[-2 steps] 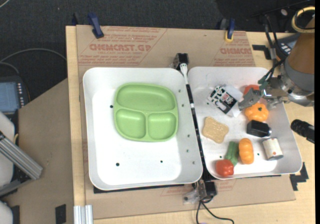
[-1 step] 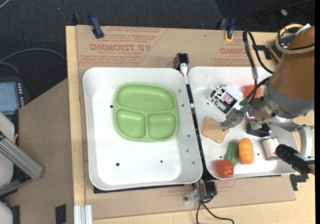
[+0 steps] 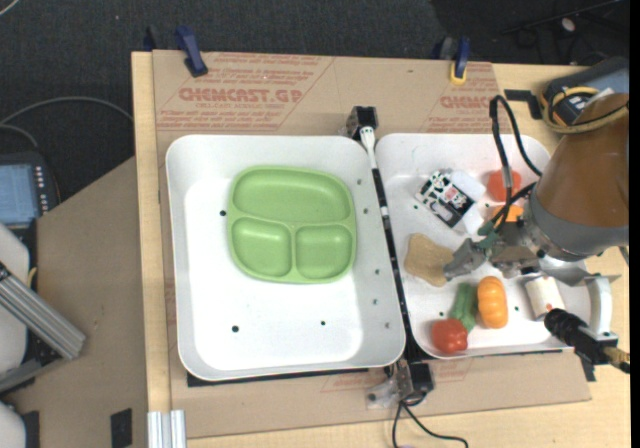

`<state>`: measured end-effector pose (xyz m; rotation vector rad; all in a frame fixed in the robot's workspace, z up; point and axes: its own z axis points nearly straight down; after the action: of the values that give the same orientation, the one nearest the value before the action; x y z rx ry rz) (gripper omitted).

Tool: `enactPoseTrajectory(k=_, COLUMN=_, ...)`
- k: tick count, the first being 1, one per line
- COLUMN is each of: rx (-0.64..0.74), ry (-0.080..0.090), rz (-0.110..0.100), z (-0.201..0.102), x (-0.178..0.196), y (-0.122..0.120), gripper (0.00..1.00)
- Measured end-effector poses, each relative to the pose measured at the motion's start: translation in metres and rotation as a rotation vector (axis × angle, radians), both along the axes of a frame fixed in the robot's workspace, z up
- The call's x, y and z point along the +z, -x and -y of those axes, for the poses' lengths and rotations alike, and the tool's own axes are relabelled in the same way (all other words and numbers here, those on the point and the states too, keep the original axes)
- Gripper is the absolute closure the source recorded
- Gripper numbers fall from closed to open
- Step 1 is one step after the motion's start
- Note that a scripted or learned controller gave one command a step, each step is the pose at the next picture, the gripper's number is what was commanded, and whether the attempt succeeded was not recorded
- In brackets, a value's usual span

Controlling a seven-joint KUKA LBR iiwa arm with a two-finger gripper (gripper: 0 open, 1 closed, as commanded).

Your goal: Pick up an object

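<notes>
The tool [image 3: 478, 254] hangs low over the right bin [image 3: 400, 161], reaching in from the arm [image 3: 585, 186] at 3 o'clock; its metal parts sit in a dark cluster against the bin floor, and whether it is spread or closed cannot be told from here, nor is anything seen caught in it. Just at its 9 o'clock lies a tan, flat scrap-like piece [image 3: 425, 258], close to or touching the tip. At 5 o'clock from the tool, just beside it, sits an orange-yellow rounded toy [image 3: 491, 302], with a green piece [image 3: 463, 304] alongside it and a red rounded one [image 3: 450, 336] near the bin's lower edge. At 11 o'clock lies a small black-and-white packet [image 3: 447, 195] whose print is too small to read, and at 1 o'clock a red-orange object [image 3: 497, 183] partly behind black cable. The left bin [image 3: 200, 236], at 9 o'clock and well apart, holds a pale green divided plate [image 3: 292, 223] with three compartments. Both bins rest on the worktop [image 3: 290, 86], a brown board printed in red with "CHEMCAST" and further letters, repeated near the right clamp [image 3: 459, 58]
</notes>
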<state>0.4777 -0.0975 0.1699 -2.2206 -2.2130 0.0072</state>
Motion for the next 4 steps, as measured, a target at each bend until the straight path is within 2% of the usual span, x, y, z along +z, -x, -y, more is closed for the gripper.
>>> enactPoseTrajectory(k=1, rx=-0.001, ry=0.001, rz=0.003, z=0.044, x=-0.089, y=0.000, gripper=0.00)
enactPoseTrajectory(k=2, rx=0.003, ry=0.003, rz=0.009, z=0.052, x=-0.082, y=-0.001, gripper=0.00)
enactPoseTrajectory(k=3, rx=0.002, ry=0.003, rz=0.011, z=0.052, x=-0.071, y=-0.002, gripper=1.00)
enactPoseTrajectory(k=4, rx=0.011, ry=0.000, rz=0.017, z=-0.007, x=0.018, y=-0.004, gripper=1.00)
